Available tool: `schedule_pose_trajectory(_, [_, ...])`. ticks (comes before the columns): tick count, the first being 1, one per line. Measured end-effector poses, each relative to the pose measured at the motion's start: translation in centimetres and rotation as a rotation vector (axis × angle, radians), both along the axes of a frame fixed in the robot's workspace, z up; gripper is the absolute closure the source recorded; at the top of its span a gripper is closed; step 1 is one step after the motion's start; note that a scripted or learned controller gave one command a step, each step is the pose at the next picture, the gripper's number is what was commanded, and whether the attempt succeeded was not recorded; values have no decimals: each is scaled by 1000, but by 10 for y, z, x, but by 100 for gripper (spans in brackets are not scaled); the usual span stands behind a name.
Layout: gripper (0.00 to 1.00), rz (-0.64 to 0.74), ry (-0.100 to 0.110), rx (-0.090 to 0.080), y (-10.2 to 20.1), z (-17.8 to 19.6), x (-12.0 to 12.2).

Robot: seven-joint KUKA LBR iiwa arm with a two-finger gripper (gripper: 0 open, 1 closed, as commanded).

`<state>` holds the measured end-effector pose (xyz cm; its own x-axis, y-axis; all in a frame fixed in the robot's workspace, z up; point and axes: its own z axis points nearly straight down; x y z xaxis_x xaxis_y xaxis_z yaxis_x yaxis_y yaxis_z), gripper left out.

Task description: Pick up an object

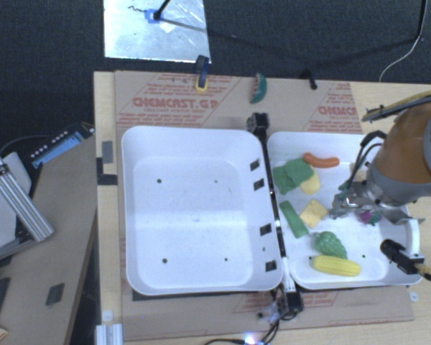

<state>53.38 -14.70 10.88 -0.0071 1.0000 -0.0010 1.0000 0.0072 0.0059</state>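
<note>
Several toy foods lay in the right bin (399, 275); we saw the gripper (343, 205) low beside the yellow block (314, 213), grip state unreadable; we judged the reach step underway; next called for centring over one piece, then closing.

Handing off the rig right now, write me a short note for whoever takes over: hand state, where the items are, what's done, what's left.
Hand: low inside the right bin, beside a purple item; I can't confirm a grasp.
Right bin contents: orange sausage, green leafy piece, yellow block, green stick, broccoli, corn cob.
Left bin: white floor in plain sight.
Done: arm has reached into the right bin.
Left: secure one item and lift it clear.
</note>
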Motion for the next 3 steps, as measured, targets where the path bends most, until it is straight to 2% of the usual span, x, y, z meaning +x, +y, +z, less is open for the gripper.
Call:
schedule_pose_trajectory(1, [100, -5, 8, 3, 34, -26, -43])
schedule_pose_trajectory(2, [100, 1, 1, 1, 59, -21, 3])
schedule_pose_trajectory(3, [100, 5, -15, 1, 109, 84, 106])
